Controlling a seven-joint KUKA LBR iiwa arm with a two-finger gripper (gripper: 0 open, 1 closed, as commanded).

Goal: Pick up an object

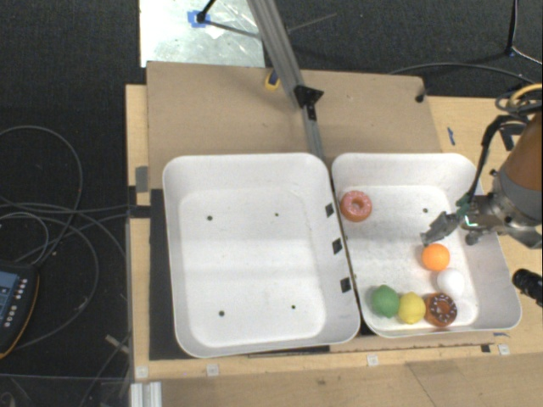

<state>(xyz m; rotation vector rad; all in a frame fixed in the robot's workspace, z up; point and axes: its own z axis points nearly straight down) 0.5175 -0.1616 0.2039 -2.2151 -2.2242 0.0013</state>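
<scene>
Orange ball [435,257] sits in the right bin [399,170], right-centre of the frame, and it's the item nearest the gripper [453,227], so I'm calling that the likely target. Gripper hangs just up and right of it, apart, not touching. Fingers look spread w/ a gap between them and nothing in that gap, so it's open and holding nothing as far as I can read it; tips are small and a bit blurry.

Just below the ball: a white ball [450,281], close beside it, maybe touching. Along the bin's lower edge runs a row: green ball [386,300], yellow ball [411,308], chocolate donut [440,309], packed tight. That crowding is why I'd judge the orange one the easier grab, since it has more free room on its upper side. Pink donut [355,205] lies alone at the bin's upper left, well apart from the rest.

Left bin [246,253] sits side by side w/ the right one, black clips at the seam. Arm [522,176] comes in from the right edge.

Both bins rest on a brown board [221,108] over a pale wood bench. Dark carpet all round, loose cables at left, a handheld controller [13,295] at lower left, a grey pole [280,41] slanting down from the top.
</scene>
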